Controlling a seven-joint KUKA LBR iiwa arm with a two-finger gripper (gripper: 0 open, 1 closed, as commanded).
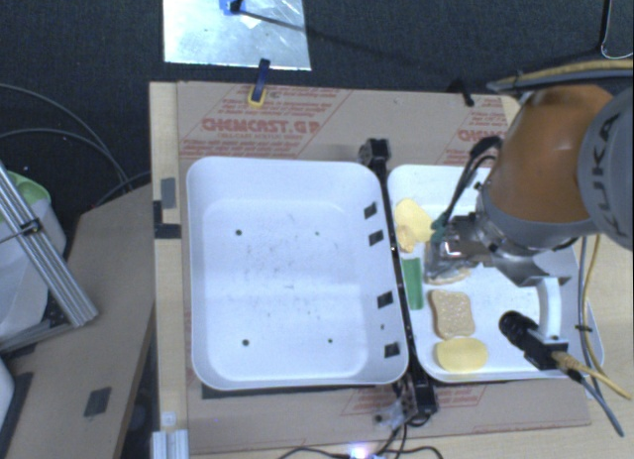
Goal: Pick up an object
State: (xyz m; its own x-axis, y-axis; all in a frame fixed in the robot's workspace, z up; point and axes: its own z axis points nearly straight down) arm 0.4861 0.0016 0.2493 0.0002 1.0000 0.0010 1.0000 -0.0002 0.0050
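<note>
The right bin [428, 181] holds a yellow rounded piece [411, 221] near its left wall, a green strip [411, 283] along that wall, a tan bread slice [454, 314] and a pale yellow disc [462, 355] at the front. My gripper [448, 252] reaches down into the right bin just right of the yellow piece and above the bread slice. Something pale lies under it, partly hidden by the wrist. The big orange and grey arm covers the bin's right half.
The left bin [287, 274] stands beside the right one, with a black divider clip row [381, 269] between them. Both sit on a cardboard sheet [297, 115]. A metal plate [236, 11] lies behind the bench.
</note>
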